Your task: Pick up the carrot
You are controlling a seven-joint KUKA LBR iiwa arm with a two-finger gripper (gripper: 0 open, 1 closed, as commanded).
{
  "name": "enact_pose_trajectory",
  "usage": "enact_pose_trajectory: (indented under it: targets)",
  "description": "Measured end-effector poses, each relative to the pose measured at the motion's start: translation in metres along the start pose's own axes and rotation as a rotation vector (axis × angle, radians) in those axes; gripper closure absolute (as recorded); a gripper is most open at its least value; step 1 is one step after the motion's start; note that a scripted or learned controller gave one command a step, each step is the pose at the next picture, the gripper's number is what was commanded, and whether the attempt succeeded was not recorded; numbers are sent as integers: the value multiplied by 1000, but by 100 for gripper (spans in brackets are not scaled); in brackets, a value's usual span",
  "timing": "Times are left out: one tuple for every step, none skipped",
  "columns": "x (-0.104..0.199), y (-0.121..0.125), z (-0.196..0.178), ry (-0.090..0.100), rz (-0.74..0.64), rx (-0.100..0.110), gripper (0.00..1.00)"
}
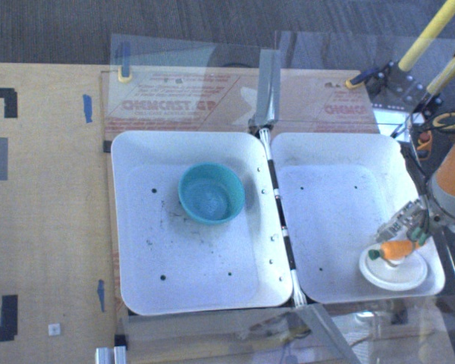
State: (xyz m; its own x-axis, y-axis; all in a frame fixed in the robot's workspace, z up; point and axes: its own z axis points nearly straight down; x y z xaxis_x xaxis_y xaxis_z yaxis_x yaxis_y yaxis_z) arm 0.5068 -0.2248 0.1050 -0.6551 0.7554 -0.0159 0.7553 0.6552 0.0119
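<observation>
A: Plywood counter (45,203), pale, with black and blue tape marks on it; grey carpet beyond its far edge. What sits beside the divider (277,196) between the bins?

B: The left bin (136,279) on one side of that divider, the right bin (318,279) on the other, both shallow and white, touching along it. Left of the divider, near the middle of its bin, stands a teal bowl (211,193), upright.

A: And right of the divider?

B: Well away from it, in the right bin's near right corner, lies a white plate (394,275). The carrot (397,249), orange with a green end, rests on that plate.

A: The end effector?

B: The end effector (408,226) hangs just over the carrot, at the plate's far edge, below the arm's orange band (451,177). How far it is open, I cannot tell, nor whether it grips the carrot.
</observation>
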Motion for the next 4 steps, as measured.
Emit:
enact_pose_trajectory:
  targets:
    - [47, 48, -63, 12, 164, 11, 100]
    - [22, 3, -60, 10, 409, 14, 100]
    - [22, 3, -60, 10, 409, 14, 0]
    - [34, -3, 17, 8, 650, 11, 0]
